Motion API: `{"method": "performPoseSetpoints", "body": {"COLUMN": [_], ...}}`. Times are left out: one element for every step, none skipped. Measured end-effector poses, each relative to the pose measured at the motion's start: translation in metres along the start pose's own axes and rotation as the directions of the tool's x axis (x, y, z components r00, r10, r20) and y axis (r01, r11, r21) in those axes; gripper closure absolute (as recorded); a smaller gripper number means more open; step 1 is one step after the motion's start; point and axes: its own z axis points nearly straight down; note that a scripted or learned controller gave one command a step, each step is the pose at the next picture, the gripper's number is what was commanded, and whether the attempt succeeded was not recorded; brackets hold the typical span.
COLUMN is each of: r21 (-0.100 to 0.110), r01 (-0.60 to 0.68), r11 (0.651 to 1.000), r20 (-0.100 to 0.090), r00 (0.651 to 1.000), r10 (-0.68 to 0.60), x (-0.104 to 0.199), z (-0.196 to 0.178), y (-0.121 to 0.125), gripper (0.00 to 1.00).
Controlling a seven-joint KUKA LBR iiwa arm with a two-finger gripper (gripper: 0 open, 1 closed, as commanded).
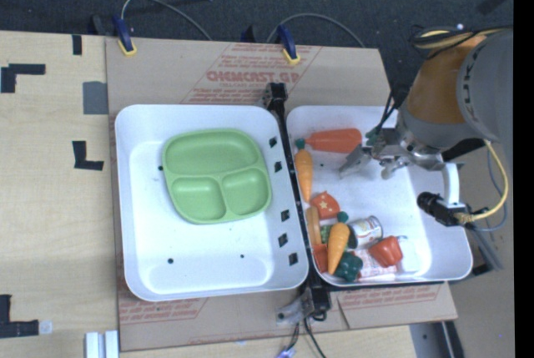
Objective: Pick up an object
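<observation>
Cardboard (242,73) on a pale wooden bench (42,181) bears two white bins (133,181); pincer (371,163) spread apart.

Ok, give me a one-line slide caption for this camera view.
Gripper hovers open over the right bin of toy food; green plate sits in the left bin.

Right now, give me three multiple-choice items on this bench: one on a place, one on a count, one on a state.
1. Where is the green plate?
A. left bin
B. right bin
C. on the cardboard

2. How many compartments does the plate have?
A. one
B. three
C. five

3. What is between the fingers of the gripper?
A. the long orange carrot
B. the small can
C. nothing

Key: 1 A, it lies in the left bin. 2 B, one large and two smaller sections show. 3 C, the gripper hovers open over bare floor of the right bin, beside the carrot.
</observation>
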Motion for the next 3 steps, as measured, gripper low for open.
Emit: {"method": "performPoseSetpoints", "body": {"r21": [0.006, 0.05, 0.046], "r01": [0.0, -0.005, -0.012], "r11": [1.0, 0.999, 0.999], "r20": [-0.001, -0.005, 0.006], "r00": [1.0, 1.0, 1.0], "r10": [0.0, 0.006, 0.012], "x": [0.032, 0.029, 0.035], "z": [0.038, 0.046, 0.046], "y": [0.058, 0.072, 0.071], "gripper": [0.0, 0.0, 0.0]}}
